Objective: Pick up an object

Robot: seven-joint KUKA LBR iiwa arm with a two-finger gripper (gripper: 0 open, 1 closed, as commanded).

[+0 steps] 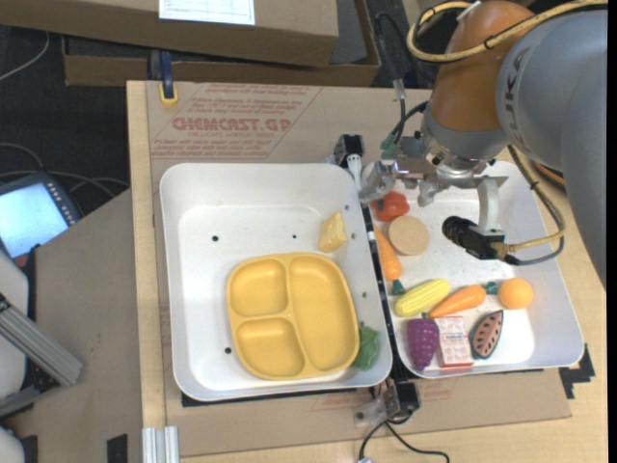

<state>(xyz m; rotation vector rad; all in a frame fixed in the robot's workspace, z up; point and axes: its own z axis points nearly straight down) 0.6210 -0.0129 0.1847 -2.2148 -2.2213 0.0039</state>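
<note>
Arm point(525, 66) came in from the right, over the top end of the right bin point(516, 347). Gripper point(388, 183) sat low at that bin's top-left corner, close to the divider between the bins. Couldn't tell whether it was clenched or released, and nothing visibly grasped.

Nearest thing: red tomato point(392, 204), right under the gripper on the bin floor; contact unclear. Tan round disc point(409, 236) just below the tomato. Small carrot point(388, 256) lay along the bin's left wall beside the disc.

Lower half of the right bin:
- corn cob point(421, 297) and a second carrot point(458, 300) side by side, touching or nearly
- orange point(516, 292) near the right wall
- grapes point(421, 339), small carton point(454, 342) and watermelon slice point(485, 334) in a row along the bottom edge

Left bin point(241, 210): yellow divided tray point(289, 316) in the lower middle, all compartments bare. Pale yellow wedge point(333, 231) above the tray against the right wall. Green leafy piece point(368, 347) wedged at the tray's lower-right corner.
</note>
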